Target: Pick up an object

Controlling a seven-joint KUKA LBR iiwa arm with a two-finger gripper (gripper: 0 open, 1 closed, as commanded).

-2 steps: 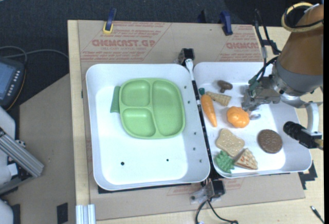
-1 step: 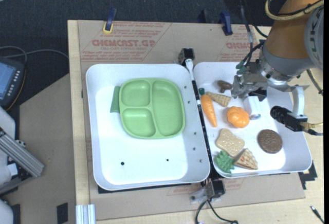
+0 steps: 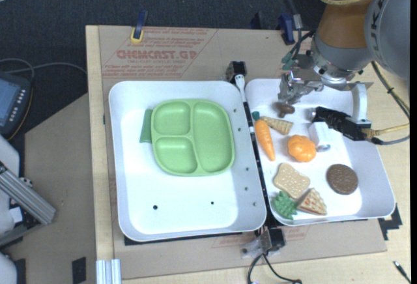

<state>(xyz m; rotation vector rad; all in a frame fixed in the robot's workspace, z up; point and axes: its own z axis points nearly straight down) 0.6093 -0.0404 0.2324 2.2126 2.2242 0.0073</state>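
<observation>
- The arm (image 3: 365, 9) reaches in from the upper right of the frame, and its tool (image 3: 288, 95) hangs over the upper left part of the right bin (image 3: 381, 175).
- Whether the tool is released or clenched cannot be told from this view.
- A small dark brown object (image 3: 285, 109) sits directly beneath the tool tips; whether it is gripped is unclear.
- Just below lie a waffle cone (image 3: 278, 125) and an orange carrot (image 3: 264, 139), near the bin's left wall.
- An orange fruit (image 3: 301, 148) rests mid-bin, a round chocolate cookie (image 3: 342, 179) to its lower right.
- A slice of bread (image 3: 290, 180), a sandwich wedge (image 3: 313, 202) and a green leafy piece (image 3: 284, 204) occupy the lower part.
- The left bin (image 3: 130, 198) carries a green divided tray (image 3: 192, 137).
</observation>
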